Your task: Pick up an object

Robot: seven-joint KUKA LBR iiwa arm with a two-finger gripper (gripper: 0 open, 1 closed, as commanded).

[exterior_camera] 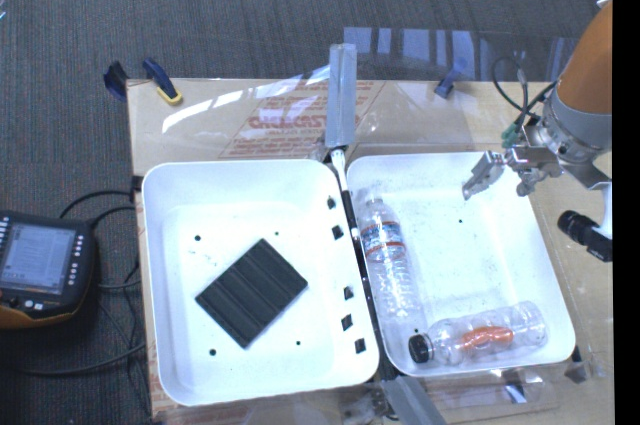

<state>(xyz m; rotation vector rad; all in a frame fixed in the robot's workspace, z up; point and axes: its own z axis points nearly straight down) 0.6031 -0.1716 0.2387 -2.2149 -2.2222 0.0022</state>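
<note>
Overhead at the far right, gripper [503, 177] poised above the far right part of the right bin [545, 253], clear of the bin floor as far as can be judged. Pincer spread open: one finger [480, 176] angled down toward the left, the other nearer the wrist, nothing caught between. Behind it, grey wrist and orange band of the arm [590, 63], entering from the right edge.

Lower down in the same bin, two clear bottles, both lying flat and well apart from the gripper. Water bottle [388, 256] with a printed label, stretched along the bin's left wall, just beside the divider. Second bottle [485, 333] along the near wall, black cap pointing left, something orange visible inside. Near end of the water bottle close to that black cap; touching or not, hard to tell.

Over in the left bin [165, 213], black ribbed pad [252, 293], flat on the floor, turned at a diagonal, roughly mid-bin toward the near side. A few small dark specks scattered around it.

Between the bins at the far side, upright grey post [342, 98]. Beyond the bench's left edge, teach pendant [40, 268] with lit screen and trailing cable on the dark carpet. At the bench's far left corner, blue and yellow clamps [160, 81]
</note>
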